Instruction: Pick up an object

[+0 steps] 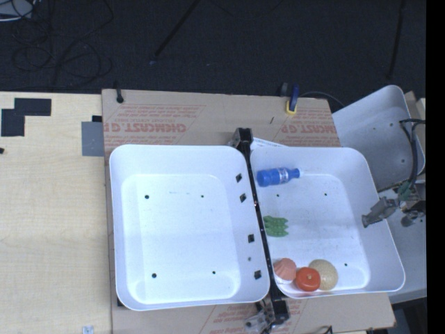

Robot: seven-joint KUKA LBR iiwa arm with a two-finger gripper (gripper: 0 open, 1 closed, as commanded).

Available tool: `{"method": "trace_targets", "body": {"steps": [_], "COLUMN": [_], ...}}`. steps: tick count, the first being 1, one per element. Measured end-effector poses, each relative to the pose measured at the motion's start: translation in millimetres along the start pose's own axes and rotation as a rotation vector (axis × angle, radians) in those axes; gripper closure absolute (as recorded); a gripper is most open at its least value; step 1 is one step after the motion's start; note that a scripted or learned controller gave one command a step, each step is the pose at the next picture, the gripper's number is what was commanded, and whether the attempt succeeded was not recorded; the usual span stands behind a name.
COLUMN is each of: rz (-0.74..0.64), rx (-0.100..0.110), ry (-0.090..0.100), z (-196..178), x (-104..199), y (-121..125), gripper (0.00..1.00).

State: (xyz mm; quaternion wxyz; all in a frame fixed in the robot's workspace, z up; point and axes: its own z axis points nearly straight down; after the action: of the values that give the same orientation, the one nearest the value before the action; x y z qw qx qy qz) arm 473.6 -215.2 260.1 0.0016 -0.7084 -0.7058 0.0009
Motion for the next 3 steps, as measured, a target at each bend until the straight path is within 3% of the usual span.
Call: {"method": "trace_targets", "body": {"steps": [1,2,3], "rz": [-0.002,0.001,0.001], "rx": [0.000,0.001,0.002], "ry": [0.001,0.001,0.002], "z": [-9.0,-8.6,-18.3], "x": [0.9,0.8,0.5], "y": [1.7,1.6,1.7], "gripper": [1.00,0.00,1.00]}}
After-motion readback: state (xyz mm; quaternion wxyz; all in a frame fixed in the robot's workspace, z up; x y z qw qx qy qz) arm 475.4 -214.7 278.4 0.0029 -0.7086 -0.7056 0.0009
